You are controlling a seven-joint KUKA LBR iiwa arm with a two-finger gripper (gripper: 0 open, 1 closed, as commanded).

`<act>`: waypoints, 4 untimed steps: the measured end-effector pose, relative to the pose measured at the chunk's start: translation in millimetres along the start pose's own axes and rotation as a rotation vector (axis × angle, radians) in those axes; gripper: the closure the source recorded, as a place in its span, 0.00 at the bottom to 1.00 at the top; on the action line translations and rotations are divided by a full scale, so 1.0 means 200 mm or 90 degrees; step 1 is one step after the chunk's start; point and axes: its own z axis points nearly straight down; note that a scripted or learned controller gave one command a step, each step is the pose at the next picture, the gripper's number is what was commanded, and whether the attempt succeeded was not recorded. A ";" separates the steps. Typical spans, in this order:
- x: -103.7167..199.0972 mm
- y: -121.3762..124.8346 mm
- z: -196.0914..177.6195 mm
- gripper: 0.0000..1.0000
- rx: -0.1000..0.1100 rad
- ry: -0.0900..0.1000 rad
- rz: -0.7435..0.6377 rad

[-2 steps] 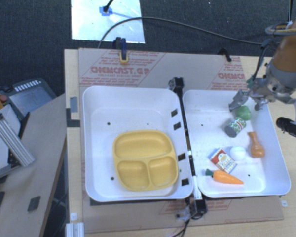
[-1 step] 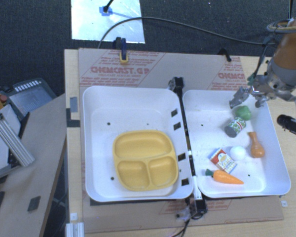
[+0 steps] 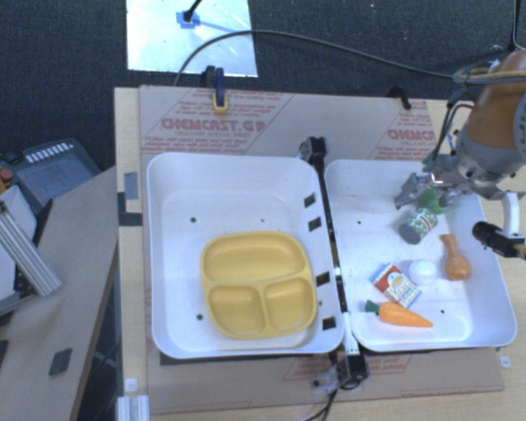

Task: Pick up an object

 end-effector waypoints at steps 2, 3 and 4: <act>0.01 0.01 0.19 1.00 -0.003 0.001 -0.001; -0.02 0.05 -0.05 1.00 -0.006 -0.001 -0.001; -0.02 0.08 -0.38 1.00 -0.007 -0.002 -0.002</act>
